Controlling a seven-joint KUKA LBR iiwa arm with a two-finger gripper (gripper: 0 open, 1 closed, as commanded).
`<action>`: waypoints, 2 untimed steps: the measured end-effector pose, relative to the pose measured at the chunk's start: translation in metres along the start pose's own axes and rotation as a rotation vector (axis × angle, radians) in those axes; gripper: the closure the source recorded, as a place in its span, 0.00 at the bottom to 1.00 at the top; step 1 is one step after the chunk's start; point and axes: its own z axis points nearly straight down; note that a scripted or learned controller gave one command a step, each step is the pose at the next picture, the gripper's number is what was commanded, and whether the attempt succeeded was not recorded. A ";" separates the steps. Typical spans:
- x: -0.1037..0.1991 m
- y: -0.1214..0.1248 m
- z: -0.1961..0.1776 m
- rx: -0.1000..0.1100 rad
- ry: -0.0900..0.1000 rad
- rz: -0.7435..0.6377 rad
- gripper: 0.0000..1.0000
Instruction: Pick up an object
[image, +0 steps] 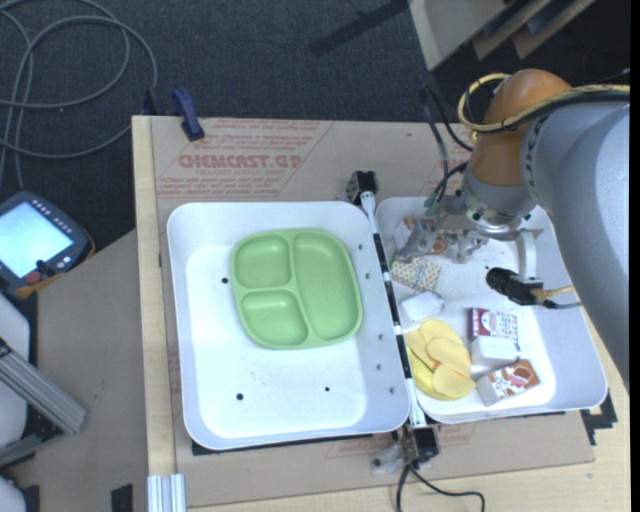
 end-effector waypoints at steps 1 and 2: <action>-0.008 0.001 0.001 0.000 0.012 -0.005 0.00; -0.003 0.000 0.000 -0.002 0.001 0.000 0.00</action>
